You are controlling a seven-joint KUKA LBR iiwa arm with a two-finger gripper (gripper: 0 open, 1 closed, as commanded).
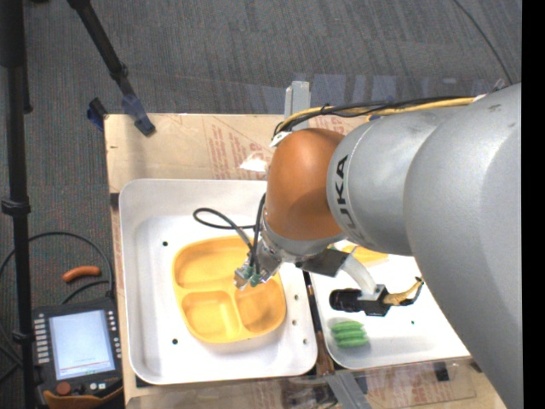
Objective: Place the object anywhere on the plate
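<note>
because the task called for a drop on the plate (pixel 223 301), the gripper (pixel 249 275) hung over its right-hand compartments in the left bin (pixel 145 271); whether it was clenched, or carried the object, could not be told.

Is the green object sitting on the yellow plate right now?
No, the green object lies in the right bin, while the yellow plate sits in the left bin.
</note>
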